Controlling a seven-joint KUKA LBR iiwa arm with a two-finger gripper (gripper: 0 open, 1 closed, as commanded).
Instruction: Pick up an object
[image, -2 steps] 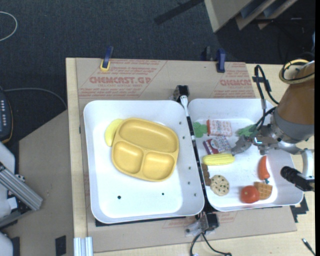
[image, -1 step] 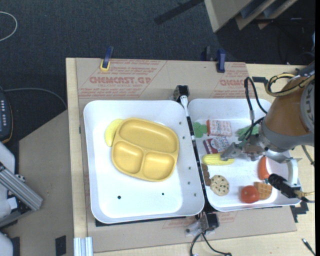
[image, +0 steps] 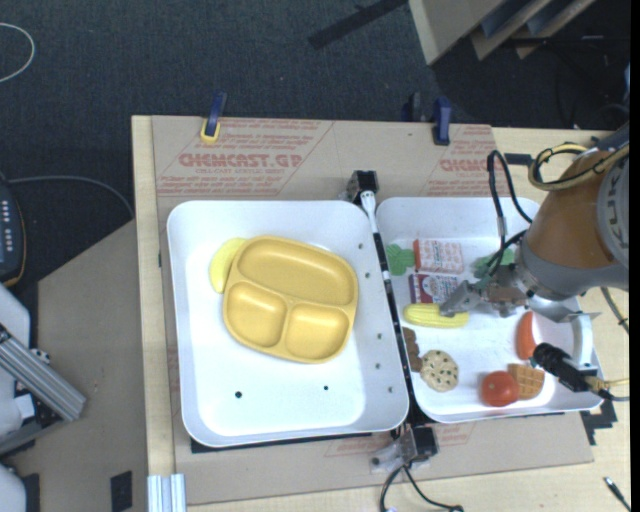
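My gripper (image: 462, 297), right of center frame, hovers just above the yellow corn cob (image: 437, 317), which lies left-to-right directly below-left; whether I'm holding anything, I cannot tell.

Yellow tray (image: 288, 300) (white bin (image: 200, 330) beneath)

My arm (image: 585, 215) runs off the right edge. It covers part of the right bin (image: 455, 208). My gripper (image: 470, 297) is too dark and small to tell much. The yellow thing (image: 222, 262) hides partly under the yellow tray (image: 290, 297).
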